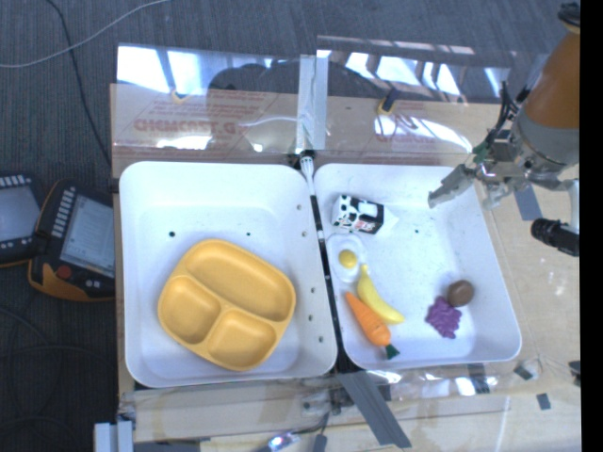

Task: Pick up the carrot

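While the gripper hangs over the right bin near its two o'clock corner, I cannot tell how its claw stands. It holds nothing. The carrot lies at about seven o'clock in that bin, touching a banana. Purple grapes sit at five o'clock. A yellow tray rests in the left bin.

Robot lab: teach pendant on grey carpet, loose cables, taped cardboard-backed bench.
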